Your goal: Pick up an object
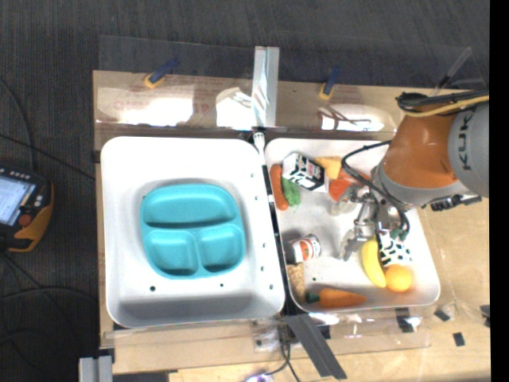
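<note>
Jaws (362,233) hang spread in right bin (425,289), gripping nothing; tips just left of one banana (371,263); one orange (398,278), two carrots (340,298) (277,187), two cow-print cartons (303,171) (393,249) around; left bin (119,237) holds one teal tray (191,229); wooden counter (465,253), dark carpet (48,70).

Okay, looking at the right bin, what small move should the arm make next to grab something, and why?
Probably a short drop straight down with a slight shift toward the banana. The gripper hangs over the right bin with nothing between its fingers, and the banana lies just beside its tips, next to an orange. It is the nearest thing, so a small descent seems the cheapest try.
</note>
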{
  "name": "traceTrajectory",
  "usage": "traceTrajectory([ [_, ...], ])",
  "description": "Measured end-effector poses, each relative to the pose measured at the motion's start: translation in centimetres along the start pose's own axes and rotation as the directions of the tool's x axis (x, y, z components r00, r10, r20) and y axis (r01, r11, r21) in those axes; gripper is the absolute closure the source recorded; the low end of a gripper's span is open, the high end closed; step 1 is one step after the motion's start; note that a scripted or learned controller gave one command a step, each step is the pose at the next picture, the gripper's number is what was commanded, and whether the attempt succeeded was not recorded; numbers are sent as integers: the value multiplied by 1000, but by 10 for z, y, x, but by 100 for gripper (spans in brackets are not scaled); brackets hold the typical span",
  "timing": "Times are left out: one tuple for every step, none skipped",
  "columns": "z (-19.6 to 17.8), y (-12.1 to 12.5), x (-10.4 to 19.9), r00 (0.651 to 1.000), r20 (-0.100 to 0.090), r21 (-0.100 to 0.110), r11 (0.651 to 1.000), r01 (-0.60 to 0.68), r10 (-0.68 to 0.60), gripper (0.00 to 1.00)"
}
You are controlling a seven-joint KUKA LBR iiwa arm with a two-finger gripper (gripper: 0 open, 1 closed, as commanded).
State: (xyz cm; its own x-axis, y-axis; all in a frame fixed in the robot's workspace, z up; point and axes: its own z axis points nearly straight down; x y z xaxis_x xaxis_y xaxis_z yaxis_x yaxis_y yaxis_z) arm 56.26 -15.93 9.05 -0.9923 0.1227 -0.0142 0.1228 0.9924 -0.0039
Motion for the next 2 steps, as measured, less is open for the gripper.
traceTrajectory([
  [-5, 6, 69, 998, 22, 0, 998, -60, 60, 0],
  [-4, -12, 68, 999, 15, -2, 1000, -30, 30, 0],
])
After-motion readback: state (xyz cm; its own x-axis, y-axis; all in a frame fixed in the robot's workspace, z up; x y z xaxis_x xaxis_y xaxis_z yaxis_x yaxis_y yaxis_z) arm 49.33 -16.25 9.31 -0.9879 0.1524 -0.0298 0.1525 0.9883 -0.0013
